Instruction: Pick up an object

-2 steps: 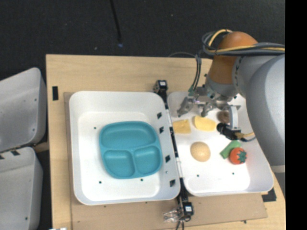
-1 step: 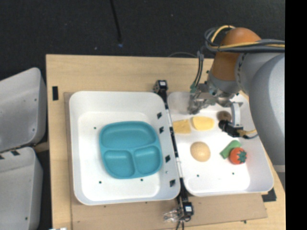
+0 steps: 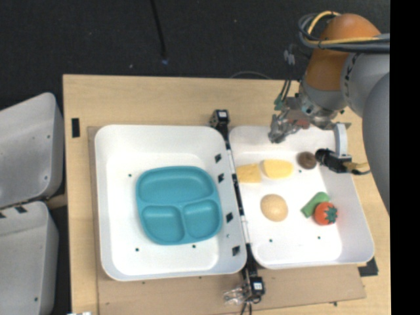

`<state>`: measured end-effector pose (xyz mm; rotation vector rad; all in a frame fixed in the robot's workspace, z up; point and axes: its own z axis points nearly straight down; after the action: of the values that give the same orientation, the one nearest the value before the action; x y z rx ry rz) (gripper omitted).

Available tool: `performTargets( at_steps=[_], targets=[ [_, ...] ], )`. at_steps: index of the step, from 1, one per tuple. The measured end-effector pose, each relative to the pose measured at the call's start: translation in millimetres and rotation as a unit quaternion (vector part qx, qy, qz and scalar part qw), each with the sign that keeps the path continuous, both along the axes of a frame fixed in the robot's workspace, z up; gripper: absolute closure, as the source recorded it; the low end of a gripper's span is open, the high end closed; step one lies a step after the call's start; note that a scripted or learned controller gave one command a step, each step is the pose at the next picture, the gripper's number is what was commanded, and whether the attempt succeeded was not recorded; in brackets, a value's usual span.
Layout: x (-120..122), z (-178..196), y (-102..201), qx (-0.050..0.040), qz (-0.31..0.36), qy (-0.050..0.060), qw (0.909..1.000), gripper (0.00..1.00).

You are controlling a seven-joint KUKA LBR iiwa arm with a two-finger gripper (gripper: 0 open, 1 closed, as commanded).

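Camera view: gripper [image 3: 281, 131] is hovering at the right bin's [image 3: 351, 238] 12 o'clock edge, carrying nothing; how far open, cannot tell. Cheese [image 3: 277, 169] is lying just below at 6 o'clock, egg [image 3: 274, 207] further down, strawberry [image 3: 323, 212] toward 4. Approach step in hand. Next move likely calls for descending onto the cheese.

Even overhead light, soft shadows, slightly blurry, dark surround.

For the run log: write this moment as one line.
stage: approach | gripper: over right bin's far edge | nearest: yellow piece | tomato, egg: in bin | blue tray: left bin
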<state>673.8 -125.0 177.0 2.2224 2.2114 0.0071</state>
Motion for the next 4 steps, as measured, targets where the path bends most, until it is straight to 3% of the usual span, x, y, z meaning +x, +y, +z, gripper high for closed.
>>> performTargets(
  at_steps=[2,4],
  targets=[
    [2.3,96.6,-1.4,-0.0001,0.005,0.0,1.0,1.0],
    [-27.6,94.4,87.5,0.0002,0.004,0.004,1.0,1.0]
  ],
)
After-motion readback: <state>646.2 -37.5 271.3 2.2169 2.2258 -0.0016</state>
